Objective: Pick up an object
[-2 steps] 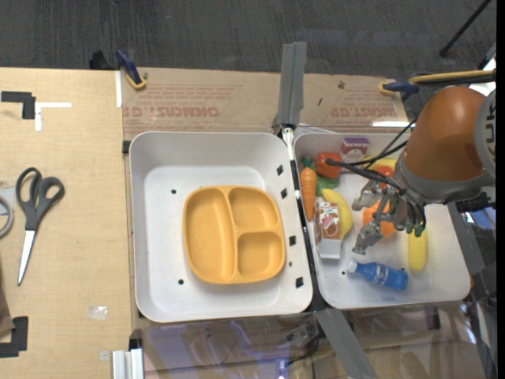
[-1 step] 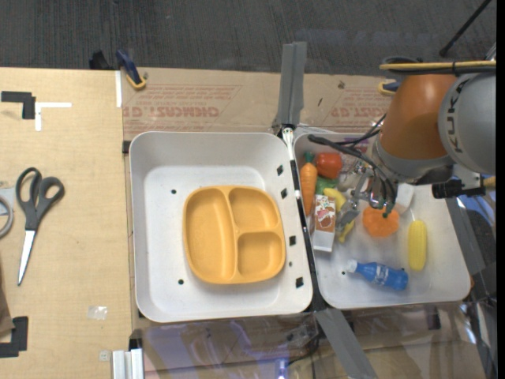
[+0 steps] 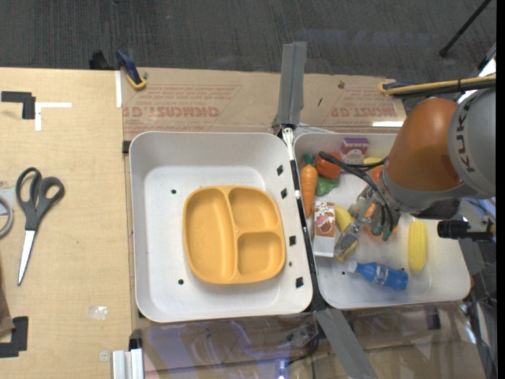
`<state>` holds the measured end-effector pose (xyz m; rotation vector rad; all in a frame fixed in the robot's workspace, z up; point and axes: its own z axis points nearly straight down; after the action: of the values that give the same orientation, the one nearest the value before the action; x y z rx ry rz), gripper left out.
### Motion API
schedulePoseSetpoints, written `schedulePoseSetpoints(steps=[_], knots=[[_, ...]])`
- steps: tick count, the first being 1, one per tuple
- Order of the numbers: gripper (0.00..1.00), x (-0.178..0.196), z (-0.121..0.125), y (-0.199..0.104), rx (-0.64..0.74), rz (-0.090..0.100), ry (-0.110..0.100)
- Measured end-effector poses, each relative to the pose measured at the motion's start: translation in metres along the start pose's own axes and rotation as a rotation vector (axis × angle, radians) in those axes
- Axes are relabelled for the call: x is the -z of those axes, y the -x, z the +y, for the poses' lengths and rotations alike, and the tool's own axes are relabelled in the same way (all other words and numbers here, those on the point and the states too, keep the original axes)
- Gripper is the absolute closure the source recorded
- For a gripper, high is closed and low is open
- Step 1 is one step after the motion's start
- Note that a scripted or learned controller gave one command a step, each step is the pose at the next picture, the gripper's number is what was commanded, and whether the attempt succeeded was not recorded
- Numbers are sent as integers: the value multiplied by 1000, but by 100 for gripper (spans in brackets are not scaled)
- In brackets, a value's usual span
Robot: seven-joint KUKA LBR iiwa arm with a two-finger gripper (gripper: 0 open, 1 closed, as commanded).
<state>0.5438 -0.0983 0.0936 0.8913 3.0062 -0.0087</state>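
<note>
The right bin (image 3: 442,287) holds several small items. Among them are an orange carrot (image 3: 308,183), a red and white carton (image 3: 323,219), a yellow piece (image 3: 342,216), a blue bottle (image 3: 382,275) lying on its side, a yellow corn cob (image 3: 417,244), a purple box (image 3: 355,144) and a red and green vegetable (image 3: 328,166). My gripper (image 3: 347,245) hangs low over the bin's left half, just right of the carton and above the blue bottle. The orange wrist band (image 3: 422,152) hides the bin's upper right part.
A yellow three-compartment plate (image 3: 234,234) lies in the left bin (image 3: 150,212). A raised divider (image 3: 298,212) separates the two bins. Scissors (image 3: 33,204) lie on the wooden bench at far left. Cardboard (image 3: 205,105) runs behind the bins.
</note>
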Motion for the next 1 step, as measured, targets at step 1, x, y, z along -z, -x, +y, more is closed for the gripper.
schedulePoseSetpoints(steps=[1], knots=[[0,-2,-32,-44,-28,6,2]])
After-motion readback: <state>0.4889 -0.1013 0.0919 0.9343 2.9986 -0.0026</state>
